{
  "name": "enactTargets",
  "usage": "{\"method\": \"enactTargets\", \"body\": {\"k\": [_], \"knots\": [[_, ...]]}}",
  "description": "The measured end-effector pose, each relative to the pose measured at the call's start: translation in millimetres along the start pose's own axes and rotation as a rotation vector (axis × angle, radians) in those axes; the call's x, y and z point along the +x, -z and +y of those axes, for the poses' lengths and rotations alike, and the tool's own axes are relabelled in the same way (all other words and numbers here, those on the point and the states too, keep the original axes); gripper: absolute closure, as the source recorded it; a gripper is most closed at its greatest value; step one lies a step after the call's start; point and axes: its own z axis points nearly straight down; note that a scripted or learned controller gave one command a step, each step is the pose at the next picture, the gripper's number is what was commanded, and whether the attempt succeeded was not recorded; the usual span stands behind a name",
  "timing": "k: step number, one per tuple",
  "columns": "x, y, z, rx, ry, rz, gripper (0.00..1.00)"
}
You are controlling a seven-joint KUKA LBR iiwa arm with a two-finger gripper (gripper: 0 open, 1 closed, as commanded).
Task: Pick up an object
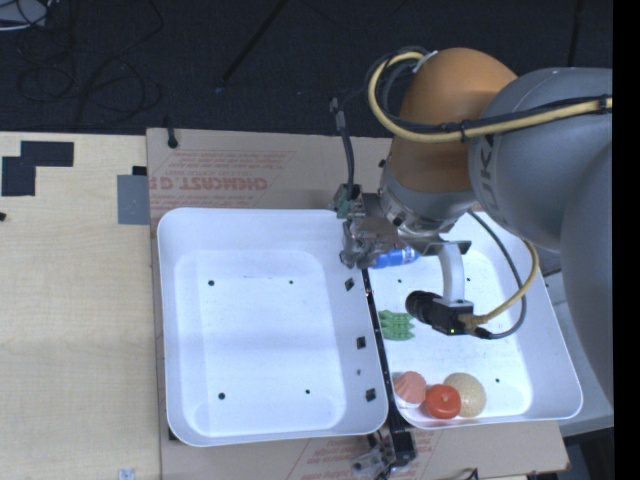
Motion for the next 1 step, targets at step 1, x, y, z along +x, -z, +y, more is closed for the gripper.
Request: {"method": "enactTargets", "body": {"k": [1], "knots": [[67.7,10.7,-2.1,0.006,-0.003,-0.003,1.0]]}}
